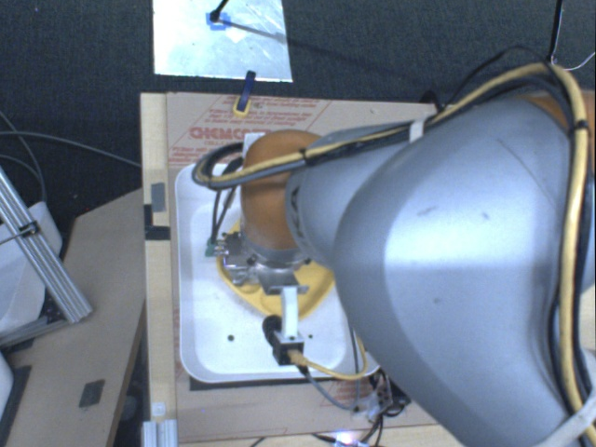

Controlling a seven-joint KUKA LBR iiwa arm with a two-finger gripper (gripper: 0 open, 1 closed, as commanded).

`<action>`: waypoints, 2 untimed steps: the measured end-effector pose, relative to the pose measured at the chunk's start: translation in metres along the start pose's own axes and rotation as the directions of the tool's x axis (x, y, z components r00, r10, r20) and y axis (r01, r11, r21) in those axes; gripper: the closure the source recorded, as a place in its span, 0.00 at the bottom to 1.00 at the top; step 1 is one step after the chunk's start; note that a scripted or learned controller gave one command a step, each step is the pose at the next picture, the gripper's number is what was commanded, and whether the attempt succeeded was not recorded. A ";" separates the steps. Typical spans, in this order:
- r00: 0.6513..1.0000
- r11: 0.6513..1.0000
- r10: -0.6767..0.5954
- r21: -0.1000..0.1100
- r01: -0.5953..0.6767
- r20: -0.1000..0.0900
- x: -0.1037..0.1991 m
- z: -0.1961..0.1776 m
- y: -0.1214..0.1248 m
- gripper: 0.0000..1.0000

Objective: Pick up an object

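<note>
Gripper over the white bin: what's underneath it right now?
Under the gripper lies a flat yellow object on the floor of the white bin. Its edges show at both sides of the wrist; its middle is covered by the arm, so contact cannot be judged.

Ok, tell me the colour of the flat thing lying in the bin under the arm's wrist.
Yellow. The flat object shows best in the camera view, partly hidden beneath the wrist.
</note>
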State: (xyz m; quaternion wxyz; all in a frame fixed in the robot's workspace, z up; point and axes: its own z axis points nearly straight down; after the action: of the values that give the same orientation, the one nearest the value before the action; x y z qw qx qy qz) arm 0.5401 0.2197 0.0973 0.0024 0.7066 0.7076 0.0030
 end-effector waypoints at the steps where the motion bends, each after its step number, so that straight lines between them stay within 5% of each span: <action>1: 1.000 1.000 0.003 -0.015 -0.003 0.002 0.012 0.008 -0.045 1.00; 2: 1.000 1.000 -0.002 -0.008 0.002 -0.004 0.015 -0.109 0.021 1.00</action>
State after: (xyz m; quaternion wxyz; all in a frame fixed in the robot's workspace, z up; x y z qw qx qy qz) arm 0.5599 0.2344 0.2067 0.0039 0.7059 0.7083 0.0071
